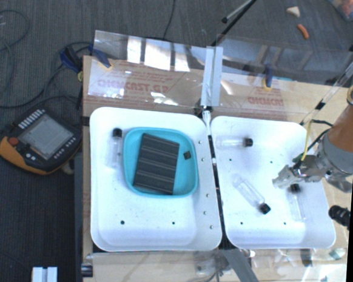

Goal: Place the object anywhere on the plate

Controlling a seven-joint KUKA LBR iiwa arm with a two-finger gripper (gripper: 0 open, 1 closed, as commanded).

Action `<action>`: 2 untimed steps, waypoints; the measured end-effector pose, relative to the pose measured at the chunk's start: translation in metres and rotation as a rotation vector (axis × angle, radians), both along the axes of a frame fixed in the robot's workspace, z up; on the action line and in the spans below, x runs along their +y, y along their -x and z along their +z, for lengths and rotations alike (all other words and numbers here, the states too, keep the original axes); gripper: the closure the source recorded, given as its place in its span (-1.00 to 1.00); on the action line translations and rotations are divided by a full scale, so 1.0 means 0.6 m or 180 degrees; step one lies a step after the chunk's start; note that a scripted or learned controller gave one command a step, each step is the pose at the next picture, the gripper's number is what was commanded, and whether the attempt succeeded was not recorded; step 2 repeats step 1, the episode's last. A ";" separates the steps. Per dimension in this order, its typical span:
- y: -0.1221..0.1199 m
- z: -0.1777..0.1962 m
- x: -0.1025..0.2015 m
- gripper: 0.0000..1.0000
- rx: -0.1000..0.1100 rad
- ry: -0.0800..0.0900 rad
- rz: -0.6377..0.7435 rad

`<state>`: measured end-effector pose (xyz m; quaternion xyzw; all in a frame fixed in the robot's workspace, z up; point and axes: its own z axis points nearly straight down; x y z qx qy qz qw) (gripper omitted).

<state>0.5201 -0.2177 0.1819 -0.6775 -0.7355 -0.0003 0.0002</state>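
Nearest, along the front edge of the tabletop, the rounded front rims of two white bins are seen side by side. In the right bin, a clear tube with a black cap lies slanted toward the front, its cap end nearest the front edge. Just beside it, toward the right edge, a second clear tube lies lengthwise, its black cap at the far end, right under the claw.

The claw is held low over the right side of that bin, carried by the grey arm with its orange band, reaching in from the right edge. How far the claw is open cannot be told, and nothing can be made out as gripped.

In the left bin, a blue plate sits near the middle. A dark ribbed block rests flat on the plate, and a small dark piece lies beside it on the plate's right part. A clear tube with a black cap lies just left of the plate.

Farther back in the right bin, another capped tube lies crosswise near the far rim. Behind both bins, a clear plastic sheet with red lettering covers the far edge.
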 end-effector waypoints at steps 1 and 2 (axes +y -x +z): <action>0.000 0.000 0.000 -1.00 0.0000 0.0000 0.0000; 0.000 0.000 0.000 -1.00 0.0000 0.0000 0.0000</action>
